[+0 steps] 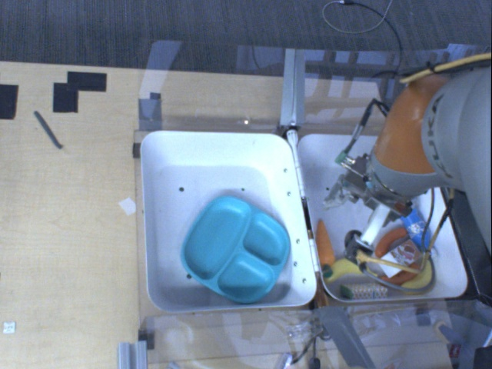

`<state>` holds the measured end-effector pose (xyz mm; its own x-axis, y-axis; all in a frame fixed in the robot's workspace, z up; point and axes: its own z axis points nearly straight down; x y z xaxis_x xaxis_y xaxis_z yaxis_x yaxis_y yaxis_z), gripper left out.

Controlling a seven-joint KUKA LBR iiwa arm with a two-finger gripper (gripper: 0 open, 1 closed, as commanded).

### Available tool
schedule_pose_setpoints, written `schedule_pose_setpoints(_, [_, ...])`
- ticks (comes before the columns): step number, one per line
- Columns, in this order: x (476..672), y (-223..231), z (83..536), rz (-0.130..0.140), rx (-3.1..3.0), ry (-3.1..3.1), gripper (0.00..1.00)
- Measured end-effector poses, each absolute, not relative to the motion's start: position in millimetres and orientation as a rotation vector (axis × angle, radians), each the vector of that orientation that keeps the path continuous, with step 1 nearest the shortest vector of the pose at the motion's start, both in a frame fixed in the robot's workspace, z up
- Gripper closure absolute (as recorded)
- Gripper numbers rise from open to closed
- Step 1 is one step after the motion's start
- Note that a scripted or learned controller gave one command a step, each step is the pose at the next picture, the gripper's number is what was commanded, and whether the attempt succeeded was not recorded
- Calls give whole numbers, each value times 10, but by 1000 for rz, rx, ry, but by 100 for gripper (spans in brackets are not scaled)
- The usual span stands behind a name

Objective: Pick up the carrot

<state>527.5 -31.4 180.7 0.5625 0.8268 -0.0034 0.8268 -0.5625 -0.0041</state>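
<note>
The carrot (pixel 324 241) is a slim orange piece lying lengthwise by the left wall of the right bin (pixel 307 167), near its front corner. My gripper (pixel 347 190) hangs over the middle of that bin, under the orange-banded wrist, a little behind and to the right of the carrot and apart from it. Nothing shows between its tips.
A pile fills the right bin's front: a yellow banana-like piece (pixel 346 268), a red-orange item (pixel 393 241), a blue packet (pixel 415 226) and a small green thing (pixel 360 290). The left bin (pixel 165 167) holds a blue divided plate (pixel 237 247).
</note>
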Motion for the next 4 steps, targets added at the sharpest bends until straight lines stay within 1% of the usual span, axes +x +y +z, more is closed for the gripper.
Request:
schedule_pose_setpoints(1, [5553, -826, 1182, 8, -2752, -1508, 0])
schedule_pose_setpoints(2, [5313, -955, 1051, 4, -2743, -1525, 0])
schedule_pose_setpoints(3, [5315, -948, 1129, 8, -2740, -1526, 100])
schedule_pose_setpoints(4, [5323, -103, 1822, 4, -2875, -1263, 100])
